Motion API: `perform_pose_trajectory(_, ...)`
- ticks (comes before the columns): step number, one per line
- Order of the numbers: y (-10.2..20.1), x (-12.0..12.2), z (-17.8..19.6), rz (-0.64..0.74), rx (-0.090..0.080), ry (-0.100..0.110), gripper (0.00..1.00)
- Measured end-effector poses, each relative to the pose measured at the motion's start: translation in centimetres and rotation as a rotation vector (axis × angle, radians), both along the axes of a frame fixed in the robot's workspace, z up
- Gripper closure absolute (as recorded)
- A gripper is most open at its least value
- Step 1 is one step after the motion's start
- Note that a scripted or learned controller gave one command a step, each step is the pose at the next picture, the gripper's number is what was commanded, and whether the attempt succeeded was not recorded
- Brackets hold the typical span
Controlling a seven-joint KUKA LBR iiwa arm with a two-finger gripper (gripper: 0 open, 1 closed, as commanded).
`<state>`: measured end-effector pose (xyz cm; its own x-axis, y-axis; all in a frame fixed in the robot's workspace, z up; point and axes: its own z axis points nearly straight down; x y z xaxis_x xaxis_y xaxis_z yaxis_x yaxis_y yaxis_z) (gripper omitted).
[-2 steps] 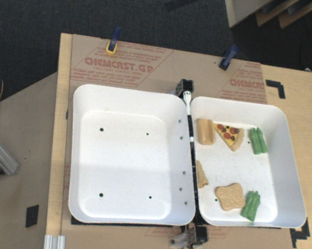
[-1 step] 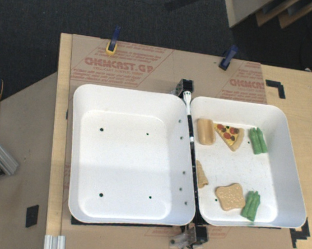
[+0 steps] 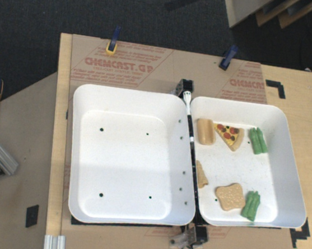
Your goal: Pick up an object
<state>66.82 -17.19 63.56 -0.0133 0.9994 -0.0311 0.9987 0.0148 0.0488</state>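
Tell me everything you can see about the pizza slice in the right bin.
The pizza slice is a small toy wedge, apparently plastic, with a yellow-orange top, red round spots and a tan crust edge. It lies flat on the floor of the right bin, near its far side, tip pointing toward the bin's near right. It sits between the tan bread roll and a green vegetable, touching neither.

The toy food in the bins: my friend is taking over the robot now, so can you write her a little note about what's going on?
Arm and gripper: nothing to report from the camera view.
Right bin: bread roll, pizza slice, two green veggie pieces, toast slice, and a small tan piece by the left wall.
Left bin: no food.
Done: nothing lifted.
Left: pick one item.
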Motion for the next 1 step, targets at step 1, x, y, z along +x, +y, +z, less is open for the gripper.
perform_pose_trajectory(1, 0.11, 0.06, 1.10, 0.002, -0.003, -0.006, 1.00)
